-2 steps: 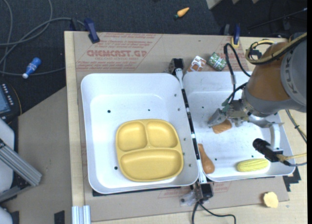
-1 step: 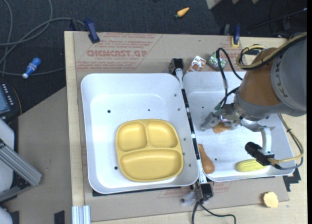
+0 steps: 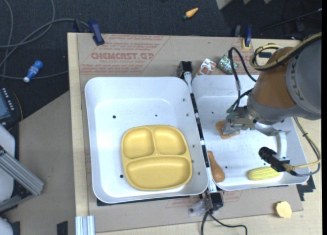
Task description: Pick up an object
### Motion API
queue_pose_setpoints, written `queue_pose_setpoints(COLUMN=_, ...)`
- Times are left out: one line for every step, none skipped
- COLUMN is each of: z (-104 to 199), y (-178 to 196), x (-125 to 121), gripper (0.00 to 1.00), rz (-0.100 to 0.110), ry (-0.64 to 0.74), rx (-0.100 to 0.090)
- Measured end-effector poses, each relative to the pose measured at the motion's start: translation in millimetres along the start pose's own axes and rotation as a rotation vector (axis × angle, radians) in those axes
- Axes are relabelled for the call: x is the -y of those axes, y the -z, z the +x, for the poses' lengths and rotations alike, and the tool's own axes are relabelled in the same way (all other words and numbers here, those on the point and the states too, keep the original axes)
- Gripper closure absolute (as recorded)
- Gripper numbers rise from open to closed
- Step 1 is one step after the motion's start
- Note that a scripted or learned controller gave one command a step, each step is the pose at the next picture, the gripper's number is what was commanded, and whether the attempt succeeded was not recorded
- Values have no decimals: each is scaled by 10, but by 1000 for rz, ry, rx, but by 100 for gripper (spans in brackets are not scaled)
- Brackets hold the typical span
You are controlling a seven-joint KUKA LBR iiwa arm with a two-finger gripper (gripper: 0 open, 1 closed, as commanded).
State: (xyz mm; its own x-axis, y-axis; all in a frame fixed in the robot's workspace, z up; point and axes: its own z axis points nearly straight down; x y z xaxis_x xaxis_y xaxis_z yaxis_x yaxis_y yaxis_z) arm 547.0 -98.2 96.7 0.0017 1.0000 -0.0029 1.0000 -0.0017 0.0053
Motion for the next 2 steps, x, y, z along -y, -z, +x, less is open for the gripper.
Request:
queue_pose_setpoints(z=2, y=-8, x=3, gripper=0, rz=1, ry=0, rx=-1)
queue_pose_setpoints(z=5, y=95, x=-3, gripper=100, rz=-1, ry=0, rx=0)
